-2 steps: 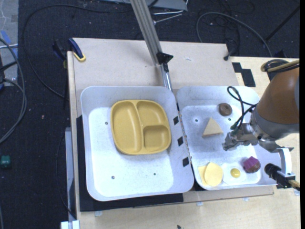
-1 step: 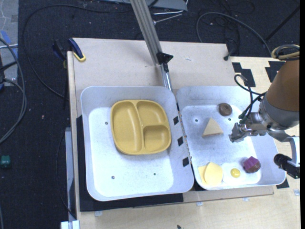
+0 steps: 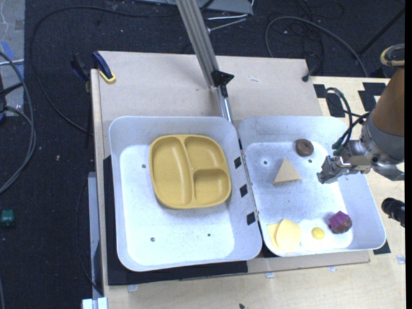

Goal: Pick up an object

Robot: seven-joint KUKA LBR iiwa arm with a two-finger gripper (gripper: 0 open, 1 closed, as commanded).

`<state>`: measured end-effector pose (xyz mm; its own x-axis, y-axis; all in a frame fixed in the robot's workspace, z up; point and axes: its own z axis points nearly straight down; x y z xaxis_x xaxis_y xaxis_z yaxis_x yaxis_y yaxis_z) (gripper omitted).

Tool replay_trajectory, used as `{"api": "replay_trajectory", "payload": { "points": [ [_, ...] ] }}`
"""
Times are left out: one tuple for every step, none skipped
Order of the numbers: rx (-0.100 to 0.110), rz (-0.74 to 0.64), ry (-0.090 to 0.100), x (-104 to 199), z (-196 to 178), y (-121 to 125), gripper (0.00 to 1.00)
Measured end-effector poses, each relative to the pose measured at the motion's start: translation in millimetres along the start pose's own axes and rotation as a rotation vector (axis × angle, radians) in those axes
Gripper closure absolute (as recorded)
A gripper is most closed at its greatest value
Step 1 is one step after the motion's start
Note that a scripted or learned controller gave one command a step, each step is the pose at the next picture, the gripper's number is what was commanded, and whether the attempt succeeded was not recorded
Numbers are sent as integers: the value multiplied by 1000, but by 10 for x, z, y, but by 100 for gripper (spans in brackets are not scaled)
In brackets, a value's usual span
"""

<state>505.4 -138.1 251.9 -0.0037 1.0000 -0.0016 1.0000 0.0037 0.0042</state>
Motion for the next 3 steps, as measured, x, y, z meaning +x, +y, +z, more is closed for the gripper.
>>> {"api": "replay_trajectory", "payload": {
  "points": [
    [5, -4, 3, 536, 118, 154, 100],
    [6, -3, 2, 1060, 245, 217, 100],
    [4, -6, 3, 1643, 291, 368, 100]
  ]
}}
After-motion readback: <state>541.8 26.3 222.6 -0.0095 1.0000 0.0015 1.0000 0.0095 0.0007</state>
